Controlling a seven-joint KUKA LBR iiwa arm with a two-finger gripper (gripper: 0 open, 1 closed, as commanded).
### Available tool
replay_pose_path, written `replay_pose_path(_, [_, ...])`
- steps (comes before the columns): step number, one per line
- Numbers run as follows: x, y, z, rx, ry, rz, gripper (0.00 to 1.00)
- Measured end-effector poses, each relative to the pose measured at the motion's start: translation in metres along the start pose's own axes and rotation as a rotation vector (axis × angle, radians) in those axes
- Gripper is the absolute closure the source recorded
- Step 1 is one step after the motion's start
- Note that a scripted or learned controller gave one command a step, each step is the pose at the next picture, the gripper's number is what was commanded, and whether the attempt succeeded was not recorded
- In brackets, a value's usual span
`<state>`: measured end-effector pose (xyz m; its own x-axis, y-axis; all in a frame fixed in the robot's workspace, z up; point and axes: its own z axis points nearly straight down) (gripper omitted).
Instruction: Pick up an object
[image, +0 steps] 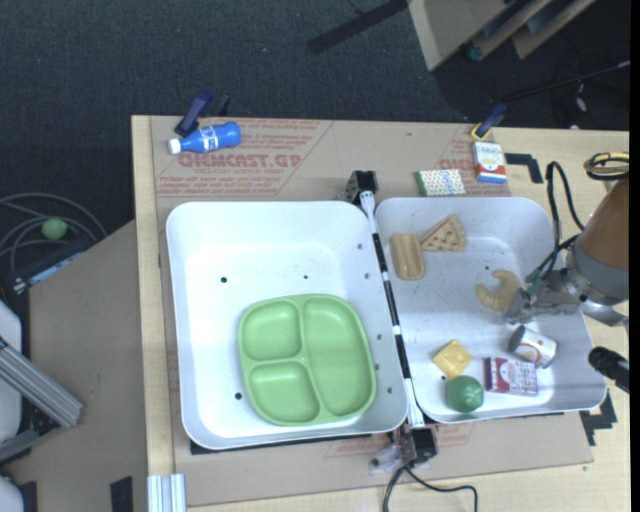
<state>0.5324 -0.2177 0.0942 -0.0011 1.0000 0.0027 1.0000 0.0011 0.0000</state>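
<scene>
The arm (605, 255) comes in from the table's right edge, cut off by the frame, and its end effector (535, 300) sits low in the right bin (500, 215), close to that bin's right wall. The tip is a dark, blurred cluster; I cannot tell whether it is released or clenched, and nothing shows clearly gripped there.

Just beside it, toward the bin's middle, lies a tan curved piece (498, 291), possibly touching the tip, hard to judge. Just below the tip lies a small white cup (533, 346) on its side, and a red-and-white packet (512, 376) next to it. A green ball (463, 393) sits at the front rim, a yellow block (452, 357) just above it. Toward the back of the bin: a tan bread-like roll (406, 256) by the left wall and a cracker-like wedge (444, 236) beside it.

The left bin (200, 330) carries a green divided plate (304, 358) at its front; its back half is open floor. In the right bin, open room lies in the middle strip.
</scene>
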Motion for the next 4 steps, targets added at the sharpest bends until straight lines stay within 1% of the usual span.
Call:
replay_pose_path(1, [-0.006, 0.002, -0.016, -0.003, -0.004, 0.002, 1.0])
replay_pose_path(2, [-0.006, 0.002, -0.026, -0.005, -0.005, 0.002, 1.0])
replay_pose_path(3, [0.016, 0.043, -0.067, -0.003, -0.003, -0.001, 1.0])
replay_pose_path(4, [0.101, 0.01, -0.013, 0.002, -0.001, -0.001, 1.0])
